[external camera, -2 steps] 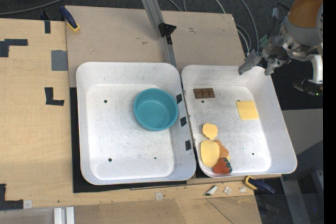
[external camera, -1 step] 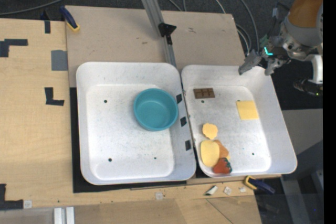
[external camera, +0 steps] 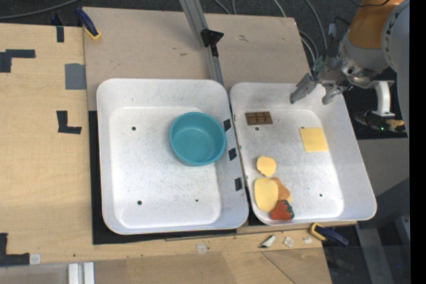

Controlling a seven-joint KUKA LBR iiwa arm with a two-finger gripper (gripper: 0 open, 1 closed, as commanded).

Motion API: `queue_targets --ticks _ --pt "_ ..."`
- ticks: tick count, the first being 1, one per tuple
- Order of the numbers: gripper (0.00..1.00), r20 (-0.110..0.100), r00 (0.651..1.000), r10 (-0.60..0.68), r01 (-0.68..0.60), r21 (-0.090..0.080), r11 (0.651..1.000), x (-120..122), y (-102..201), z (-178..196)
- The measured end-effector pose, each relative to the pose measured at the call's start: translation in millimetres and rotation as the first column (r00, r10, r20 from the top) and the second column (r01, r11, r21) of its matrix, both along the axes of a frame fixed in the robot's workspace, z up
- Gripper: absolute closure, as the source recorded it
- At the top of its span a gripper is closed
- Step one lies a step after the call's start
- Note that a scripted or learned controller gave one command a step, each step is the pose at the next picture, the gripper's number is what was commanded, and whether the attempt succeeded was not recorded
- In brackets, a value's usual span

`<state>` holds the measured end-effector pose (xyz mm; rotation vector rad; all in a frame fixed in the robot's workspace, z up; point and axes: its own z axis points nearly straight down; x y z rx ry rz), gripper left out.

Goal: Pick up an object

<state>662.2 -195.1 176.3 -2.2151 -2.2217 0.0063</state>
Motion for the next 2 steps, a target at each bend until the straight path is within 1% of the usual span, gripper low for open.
queue_targets --ticks 1,2 --pt "0.0 0.004 1.0 -0.001 0.001 -0.001 1.0 -3.4 -2.9 -59.3" --pt "0.0 0.004 1.0 0.0 0.0 -0.002 1.0 -3.5 -1.8 -89.0"
